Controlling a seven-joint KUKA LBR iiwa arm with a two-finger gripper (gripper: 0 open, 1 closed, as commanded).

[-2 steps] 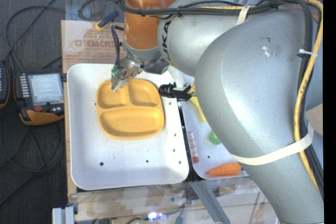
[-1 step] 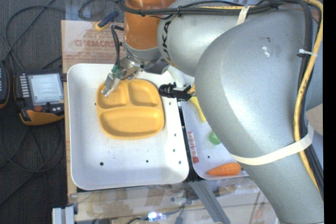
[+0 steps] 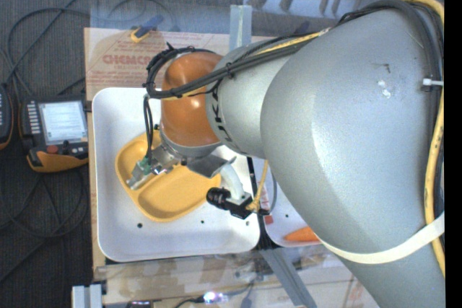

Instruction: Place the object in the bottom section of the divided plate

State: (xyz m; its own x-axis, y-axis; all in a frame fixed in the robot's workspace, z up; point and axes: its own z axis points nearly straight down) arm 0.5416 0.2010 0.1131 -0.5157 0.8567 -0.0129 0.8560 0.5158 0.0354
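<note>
Here the smooth yellow divided plate [image 3: 170, 200] lies in the white bin [image 3: 108, 227]; jaws' state can't be told.

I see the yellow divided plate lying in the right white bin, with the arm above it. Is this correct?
Not quite: the camera view shows the yellow divided plate lying in the left white bin, not the right one. The rest holds; the arm is above it, its end effector over the plate.
</note>
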